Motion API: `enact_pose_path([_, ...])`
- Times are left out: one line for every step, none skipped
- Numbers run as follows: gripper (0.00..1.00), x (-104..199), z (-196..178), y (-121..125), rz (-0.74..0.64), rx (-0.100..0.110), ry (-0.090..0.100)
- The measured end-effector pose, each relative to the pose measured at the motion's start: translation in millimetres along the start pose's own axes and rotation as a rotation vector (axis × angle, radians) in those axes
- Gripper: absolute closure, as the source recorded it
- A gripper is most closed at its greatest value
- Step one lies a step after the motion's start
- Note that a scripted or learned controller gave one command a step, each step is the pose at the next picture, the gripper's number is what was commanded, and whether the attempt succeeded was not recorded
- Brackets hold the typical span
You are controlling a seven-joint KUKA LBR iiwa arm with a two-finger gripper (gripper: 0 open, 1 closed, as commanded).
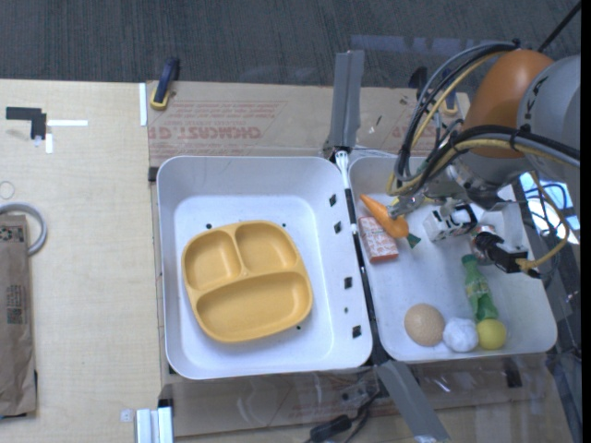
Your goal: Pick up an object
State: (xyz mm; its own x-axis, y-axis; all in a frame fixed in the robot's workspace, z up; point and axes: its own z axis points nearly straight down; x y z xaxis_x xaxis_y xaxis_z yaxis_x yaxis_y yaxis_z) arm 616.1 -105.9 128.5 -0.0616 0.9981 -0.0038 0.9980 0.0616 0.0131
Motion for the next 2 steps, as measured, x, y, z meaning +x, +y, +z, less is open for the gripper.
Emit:
enact_pose_path([0.00, 8.7, 16.1, 15.4, -0.291, -0.024, 0.000])
enact_pose_path([0.00, 4.9, 31.8, 13.0, -0.202, 0.004, 0.002])
